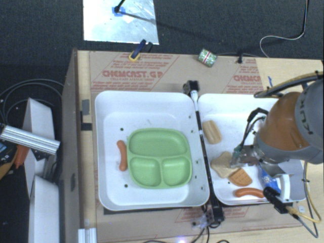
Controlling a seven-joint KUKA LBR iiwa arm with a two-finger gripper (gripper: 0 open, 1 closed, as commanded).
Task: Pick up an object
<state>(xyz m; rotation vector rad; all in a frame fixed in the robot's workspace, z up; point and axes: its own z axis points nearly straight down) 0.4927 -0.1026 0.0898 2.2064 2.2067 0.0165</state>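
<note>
The bench is topped with brown printed cardboard. Two white bins sit on it side by side, the left bin and right bin touching. A small green roll lies near the bench's far edge.

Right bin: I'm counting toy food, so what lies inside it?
In the right bin: a bread roll, a tan slice, a cracker and a sausage. The arm covers the bin's right part.

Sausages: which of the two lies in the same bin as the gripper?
The sausage at the right bin's front edge, lying crosswise near the gripper; the other sausage lies beside the green tray.
</note>
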